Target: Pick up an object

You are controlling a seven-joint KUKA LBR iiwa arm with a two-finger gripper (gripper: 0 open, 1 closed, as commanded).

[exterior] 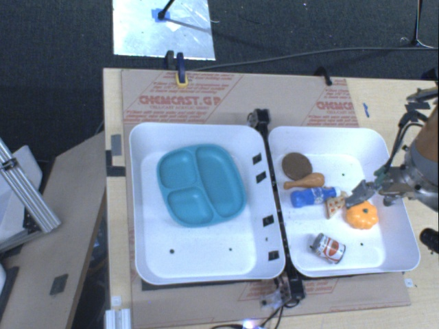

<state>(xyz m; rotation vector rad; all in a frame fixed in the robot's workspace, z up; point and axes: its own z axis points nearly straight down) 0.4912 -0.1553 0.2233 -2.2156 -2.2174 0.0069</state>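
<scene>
Nearest in the right bin [405, 249] lies a small can [328, 247] on its side, and just beyond it an orange pumpkin-like toy [361, 216], with the gripper [361, 192] low over the toy's far-left edge, likely lined up to take it; whether its fingers are open or closed I cannot tell. Farther left and back, loosely clustered near the bin's middle, are a cheese-like wedge [335, 205], a blue bottle [312, 197], a drumstick [304, 181] and a brown disc [297, 164], while the left bin [154, 252] holds a blue divided plate [201, 184], well clear of the reach.
</scene>
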